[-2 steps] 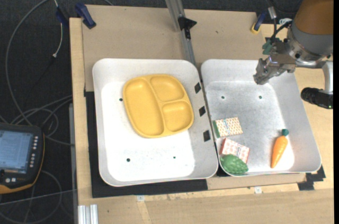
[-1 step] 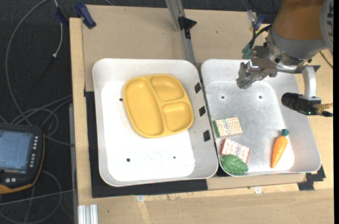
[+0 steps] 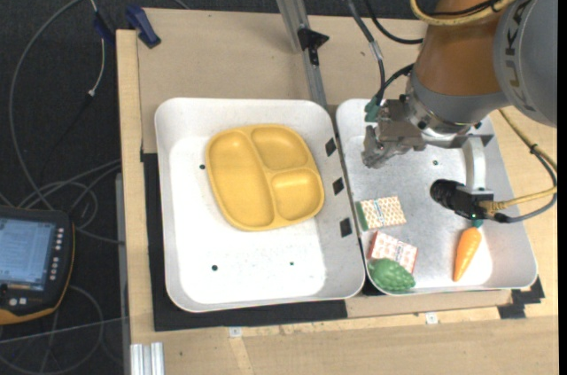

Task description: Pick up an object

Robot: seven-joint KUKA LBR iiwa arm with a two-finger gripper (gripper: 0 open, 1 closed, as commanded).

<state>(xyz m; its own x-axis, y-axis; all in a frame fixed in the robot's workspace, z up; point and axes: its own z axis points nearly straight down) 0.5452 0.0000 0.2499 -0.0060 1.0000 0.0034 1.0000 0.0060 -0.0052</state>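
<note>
My gripper [image 3: 376, 154] hangs over the upper left part of the right bin [image 3: 505, 271], above bare floor. Nothing shows between its fingers. Below it lie a small patterned packet [image 3: 382, 211], a red and white box [image 3: 392, 250] and a green leafy toy [image 3: 392, 275] at the bin's front left corner. An orange carrot [image 3: 467, 252] lies toward the front right. The left bin [image 3: 177, 187] holds a yellow divided plate [image 3: 263, 176].
A grey metal post [image 3: 288, 1] rises behind the bins. A tablet [image 3: 31, 256] and cables lie off the bench at left. A blue clip [image 3: 142, 26] sits at the bench's back left corner.
</note>
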